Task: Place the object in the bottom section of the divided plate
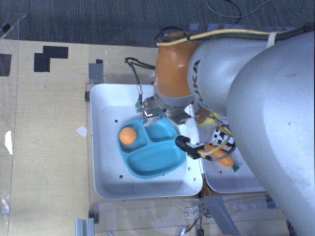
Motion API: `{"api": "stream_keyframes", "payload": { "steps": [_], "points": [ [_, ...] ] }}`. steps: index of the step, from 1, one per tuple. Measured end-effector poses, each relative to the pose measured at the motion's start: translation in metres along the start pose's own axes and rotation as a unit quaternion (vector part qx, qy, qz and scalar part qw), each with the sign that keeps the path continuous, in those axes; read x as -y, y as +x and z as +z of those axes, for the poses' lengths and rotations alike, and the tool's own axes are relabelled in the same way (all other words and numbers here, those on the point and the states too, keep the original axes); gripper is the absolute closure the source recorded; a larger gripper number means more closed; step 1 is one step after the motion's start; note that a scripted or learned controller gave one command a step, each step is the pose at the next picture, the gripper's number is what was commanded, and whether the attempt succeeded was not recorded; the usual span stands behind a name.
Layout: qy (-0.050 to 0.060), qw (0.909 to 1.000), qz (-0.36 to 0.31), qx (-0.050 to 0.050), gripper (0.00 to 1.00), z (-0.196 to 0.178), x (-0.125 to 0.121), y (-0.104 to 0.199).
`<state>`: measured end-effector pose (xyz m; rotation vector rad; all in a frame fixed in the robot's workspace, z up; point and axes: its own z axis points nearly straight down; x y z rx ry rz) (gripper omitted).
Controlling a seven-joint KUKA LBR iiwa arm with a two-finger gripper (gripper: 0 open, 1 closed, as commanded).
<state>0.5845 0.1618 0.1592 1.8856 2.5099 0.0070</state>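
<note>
Seemingly the end effector [150,111] hung over the blue divided plate's [152,154] top edge — its grip state I could not tell. An orange ball [127,135] sat in the upper-left section; the large bottom section lay bare — task apparently unfinished.

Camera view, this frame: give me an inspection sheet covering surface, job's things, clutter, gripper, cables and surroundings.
Surface: left white bin on a light wooden bench; right white bin beside it, mostly hidden by the arm.
Job's things: blue divided plate in the left bin; orange ball sits in its upper-left section; the large bottom section holds nothing.
Clutter: orange, black-and-white and green items in the right bin, too hidden to identify.
Gripper: gripper over the plate's upper edge; finger state cannot be told.
Cables: black cable by the wrist; yellow cable along the arm; thin wire on the floor.
Surroundings: dark carpet; black tape marks on the bench.
</note>
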Motion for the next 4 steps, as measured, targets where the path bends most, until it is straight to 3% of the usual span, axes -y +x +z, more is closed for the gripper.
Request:
{"api": "stream_keyframes", "payload": {
  "steps": [1, 2, 3, 4],
  "points": [
    [0.001, 0.9957, 0.093, 0.0, 1.0, 0.0, 0.055, 0.003],
    [0.0, 0.9986, 0.053, 0.0, 1.0, -0.053, -0.027, 0.036],
    [0.001, 0.9953, 0.097, 0.001, 1.0, -0.036, 0.03, -0.049],
    [-0.001, 0.9954, 0.096, 0.001, 1.0, -0.047, 0.029, -0.048]
  ]
}}
